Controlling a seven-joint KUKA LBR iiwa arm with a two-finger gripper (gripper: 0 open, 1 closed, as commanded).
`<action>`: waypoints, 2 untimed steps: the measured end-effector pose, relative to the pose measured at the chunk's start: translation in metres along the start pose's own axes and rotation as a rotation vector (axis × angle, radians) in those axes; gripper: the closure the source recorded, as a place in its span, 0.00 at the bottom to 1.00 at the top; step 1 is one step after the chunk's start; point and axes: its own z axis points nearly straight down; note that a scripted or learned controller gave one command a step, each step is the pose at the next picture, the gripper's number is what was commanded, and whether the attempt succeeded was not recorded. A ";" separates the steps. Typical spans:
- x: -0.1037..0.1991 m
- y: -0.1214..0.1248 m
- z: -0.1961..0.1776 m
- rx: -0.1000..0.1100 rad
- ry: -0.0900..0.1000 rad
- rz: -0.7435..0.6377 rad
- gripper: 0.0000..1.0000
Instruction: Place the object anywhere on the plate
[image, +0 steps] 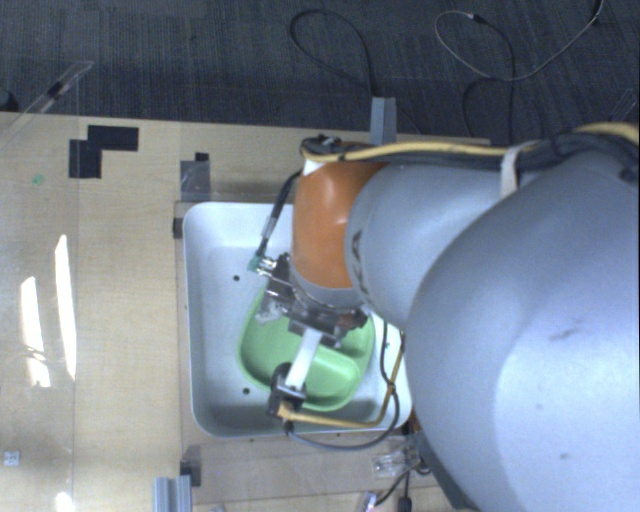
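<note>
— Where do we see the gripper (287, 388)?

— Low over the white bin (215, 300), its white finger (297, 368) pointing down and towards the near wall. Right beneath it lies the green plate (255, 345); the finger overlaps the plate's near half.

— And the object we must place?

— We cannot make it out. Nothing shows between the fingertips, and the wrist hides much of the plate's middle.

— Are the fingers spread or closed?

— We cannot tell; one white finger shows plainly, and the other is not clear from this angle.

— What else sits near the hand?

— The orange band (322, 230) stands just above it, a thin cable (340, 422) loops below it, and the grey arm (510, 330) fills the right.
</note>
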 end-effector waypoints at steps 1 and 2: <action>0.020 -0.014 0.104 -0.003 0.005 0.482 0.00; 0.020 -0.012 0.090 -0.001 0.003 0.475 1.00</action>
